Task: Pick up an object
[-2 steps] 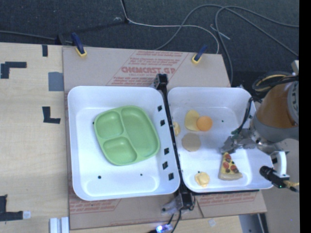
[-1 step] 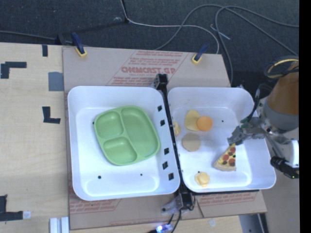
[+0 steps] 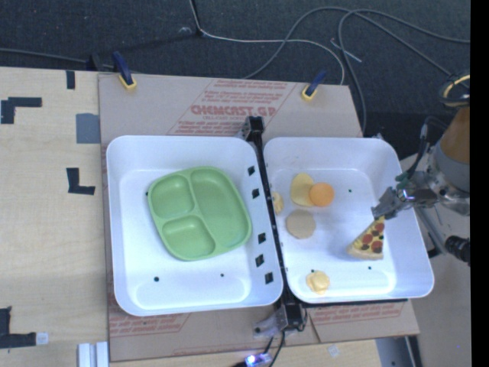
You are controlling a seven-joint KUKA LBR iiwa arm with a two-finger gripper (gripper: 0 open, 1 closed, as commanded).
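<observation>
Overhead, a green divided plate [image 3: 200,212] is seen in the left bin [image 3: 126,281]; a toy pizza slice [image 3: 369,240] lies in the right bin [image 3: 409,281], touched by the gripper [image 3: 386,207]. A centred descent is advised.

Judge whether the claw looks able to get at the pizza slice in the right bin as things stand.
Probably yes. The claw hangs at the right bin's right side, just above the pizza slice, which lies apart from the other food with nothing lying over it.
</observation>
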